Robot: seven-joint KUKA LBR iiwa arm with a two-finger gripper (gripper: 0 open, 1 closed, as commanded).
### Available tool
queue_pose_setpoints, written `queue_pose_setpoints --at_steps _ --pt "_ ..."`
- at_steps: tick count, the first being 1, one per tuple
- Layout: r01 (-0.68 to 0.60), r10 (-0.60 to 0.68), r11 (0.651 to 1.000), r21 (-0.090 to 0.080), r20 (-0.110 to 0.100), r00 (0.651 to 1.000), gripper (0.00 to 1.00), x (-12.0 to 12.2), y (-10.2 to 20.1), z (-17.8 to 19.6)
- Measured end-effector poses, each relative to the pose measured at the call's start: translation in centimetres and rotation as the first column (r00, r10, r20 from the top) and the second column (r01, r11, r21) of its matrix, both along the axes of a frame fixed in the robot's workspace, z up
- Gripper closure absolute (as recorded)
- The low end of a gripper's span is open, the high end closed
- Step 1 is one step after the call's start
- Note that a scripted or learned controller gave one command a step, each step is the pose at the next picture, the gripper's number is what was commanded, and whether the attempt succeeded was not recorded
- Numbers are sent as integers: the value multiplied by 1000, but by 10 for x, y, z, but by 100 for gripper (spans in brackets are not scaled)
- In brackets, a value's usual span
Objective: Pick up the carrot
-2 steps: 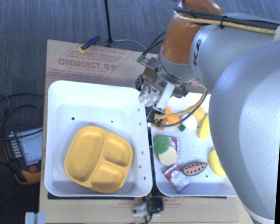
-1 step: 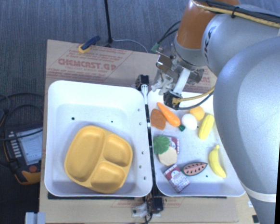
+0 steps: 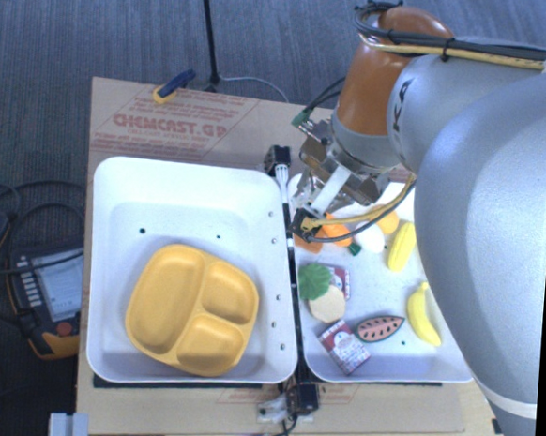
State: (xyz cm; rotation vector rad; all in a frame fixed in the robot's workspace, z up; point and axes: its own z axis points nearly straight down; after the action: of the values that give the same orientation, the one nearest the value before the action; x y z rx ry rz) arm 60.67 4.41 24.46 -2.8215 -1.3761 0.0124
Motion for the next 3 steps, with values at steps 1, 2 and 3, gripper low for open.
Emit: queue_pose_setpoints --at_steps 1,2,3 --pt "-17 17 1000 2 0 1000 100 3 146 -22" --pt "-178 178 984 -2 -7 984 100 -59 128 -102" --pt "315 -315 949 -3 -2 949 100 -95 138 -97"
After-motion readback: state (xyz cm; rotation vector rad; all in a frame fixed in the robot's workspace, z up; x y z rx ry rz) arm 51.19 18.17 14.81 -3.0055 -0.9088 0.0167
